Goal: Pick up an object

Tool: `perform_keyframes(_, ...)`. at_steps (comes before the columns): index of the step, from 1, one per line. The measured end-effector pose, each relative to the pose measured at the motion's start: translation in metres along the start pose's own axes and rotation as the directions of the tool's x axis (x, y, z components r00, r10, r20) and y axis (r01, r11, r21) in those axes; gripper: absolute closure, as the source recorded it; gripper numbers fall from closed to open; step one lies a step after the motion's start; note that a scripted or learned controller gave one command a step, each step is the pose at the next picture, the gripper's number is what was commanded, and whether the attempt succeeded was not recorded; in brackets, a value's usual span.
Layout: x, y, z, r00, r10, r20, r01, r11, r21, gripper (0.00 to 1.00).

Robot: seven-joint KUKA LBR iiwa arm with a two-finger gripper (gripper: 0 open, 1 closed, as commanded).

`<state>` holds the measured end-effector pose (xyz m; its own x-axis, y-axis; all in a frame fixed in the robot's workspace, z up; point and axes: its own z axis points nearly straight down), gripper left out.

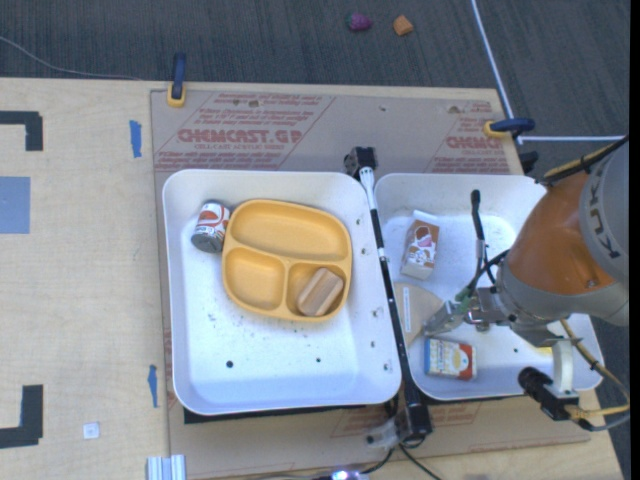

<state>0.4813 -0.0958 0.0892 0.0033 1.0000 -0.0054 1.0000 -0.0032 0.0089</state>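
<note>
The robot's claw (447,317) hangs low in the right bin (590,363), just above a small carton (449,358); whether it is open is unclear, and it visibly holds nothing. This looks like the approach step; next, it likely needs to descend squarely over that carton.

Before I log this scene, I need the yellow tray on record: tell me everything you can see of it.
The tray is yellow, plastic-looking and rounded, with three compartments: one long along the far side, two smaller nearer the camera. It lies flat in the left bin, slightly turned. A tan block sits in the near right compartment. A small can lies at the tray's left edge, seemingly touching it.
</note>
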Motion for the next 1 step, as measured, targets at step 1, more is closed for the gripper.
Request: perform_keyframes(1,-0.0047,0.0028,-0.0114,1.000,0.004,0.013,-0.003,1.000,-0.014,1.00)
